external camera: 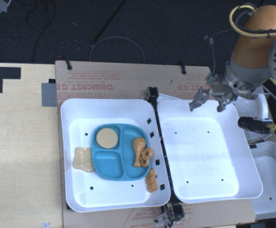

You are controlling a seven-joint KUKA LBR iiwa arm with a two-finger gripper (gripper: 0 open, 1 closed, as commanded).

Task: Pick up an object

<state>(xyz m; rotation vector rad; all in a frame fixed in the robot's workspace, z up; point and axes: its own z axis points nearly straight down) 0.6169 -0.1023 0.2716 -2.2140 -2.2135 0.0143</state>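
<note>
Gripper point(208, 102) spread open w/ nothing inside, over right bin point(209, 194) far edge; drumstick point(139, 150) on blue tray point(110, 167) lies well left.

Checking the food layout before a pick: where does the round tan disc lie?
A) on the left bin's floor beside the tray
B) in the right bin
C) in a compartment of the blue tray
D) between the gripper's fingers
C: the round tan disc sits in the upper-left compartment of the blue tray in the left bin.
</note>
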